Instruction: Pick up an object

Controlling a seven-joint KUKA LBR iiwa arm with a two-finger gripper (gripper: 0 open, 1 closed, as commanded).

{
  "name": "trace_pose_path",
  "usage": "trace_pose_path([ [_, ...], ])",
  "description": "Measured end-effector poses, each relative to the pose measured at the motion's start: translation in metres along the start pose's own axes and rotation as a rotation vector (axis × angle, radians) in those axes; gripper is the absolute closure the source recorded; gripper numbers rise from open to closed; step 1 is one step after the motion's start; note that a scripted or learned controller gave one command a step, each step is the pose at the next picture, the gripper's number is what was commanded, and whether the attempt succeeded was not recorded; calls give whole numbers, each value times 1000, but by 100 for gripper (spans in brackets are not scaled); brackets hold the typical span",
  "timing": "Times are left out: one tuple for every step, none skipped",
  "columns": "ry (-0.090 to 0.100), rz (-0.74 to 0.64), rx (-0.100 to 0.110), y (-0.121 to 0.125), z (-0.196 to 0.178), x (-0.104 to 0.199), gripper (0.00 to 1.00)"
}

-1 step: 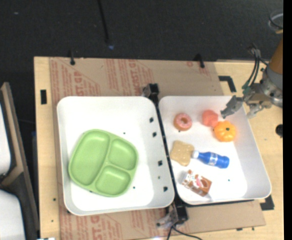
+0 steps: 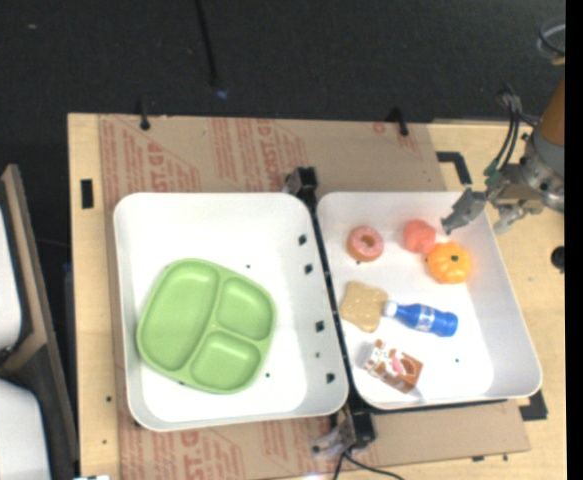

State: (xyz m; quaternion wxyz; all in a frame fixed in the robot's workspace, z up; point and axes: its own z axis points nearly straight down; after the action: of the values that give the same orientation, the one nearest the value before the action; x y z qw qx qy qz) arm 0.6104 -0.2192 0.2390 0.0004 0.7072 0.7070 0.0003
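While the gripper point(image 2: 483, 211) hangs over the right bin's point(image 2: 506, 368) far right corner, you see its fingers point(image 2: 461, 214) spread apart with nothing between them. The orange pumpkin point(image 2: 449, 262) lies just below them, the pink ball point(image 2: 420, 235) beside it, apart from both fingers.
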Motion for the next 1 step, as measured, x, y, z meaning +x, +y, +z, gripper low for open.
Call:
trace_pose_path([
  [1, 1, 5, -7, 60, -4, 0],
])
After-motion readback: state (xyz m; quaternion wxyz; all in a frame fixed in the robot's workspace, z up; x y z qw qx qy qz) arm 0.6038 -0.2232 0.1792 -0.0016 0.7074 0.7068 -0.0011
